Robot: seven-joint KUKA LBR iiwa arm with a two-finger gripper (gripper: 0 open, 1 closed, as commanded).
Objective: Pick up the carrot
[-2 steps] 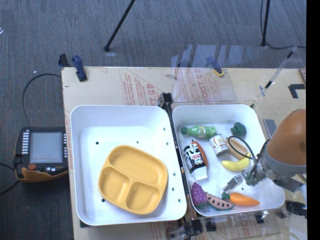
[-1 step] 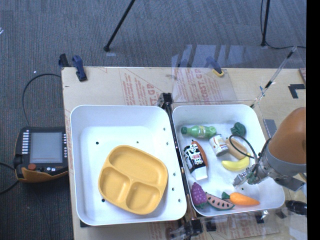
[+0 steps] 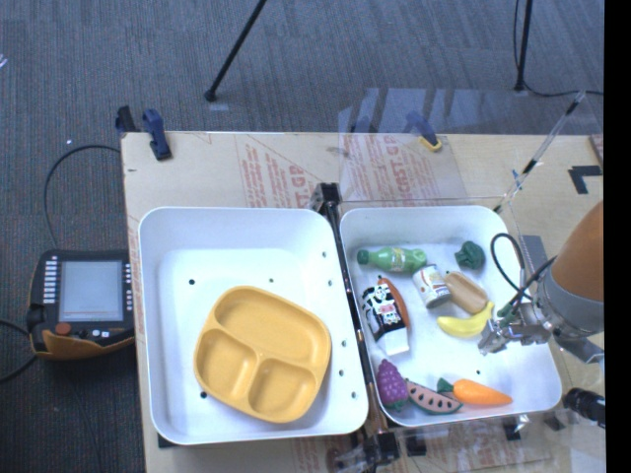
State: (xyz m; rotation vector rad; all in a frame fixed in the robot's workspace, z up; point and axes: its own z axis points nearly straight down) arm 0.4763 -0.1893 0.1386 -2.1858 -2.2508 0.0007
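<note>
The carrot (image 3: 481, 393) is lying on its side near the front right corner of the right bin (image 3: 449, 215), green top pointing left and almost touching the watermelon slice (image 3: 432, 399), with the grapes (image 3: 391, 382) further left. It looks like a little plastic toy, so my guess is it's light, rigid and kinda slick, and since it tapers it'll probably squirt out if you pinch near the tip. I'd go for the fat orange part just right of the leaves, squeezing across the short way.

The gripper (image 3: 496, 340) sits above the bin's right side, just right of the banana (image 3: 463, 323) and a bit behind the carrot, not touching it. Honestly can't tell how the jaws stand, it's a small blurry blob at this angle, and I see nothing held in it. So the pick isn't done yet, the carrot is sitting on the bin floor
</note>
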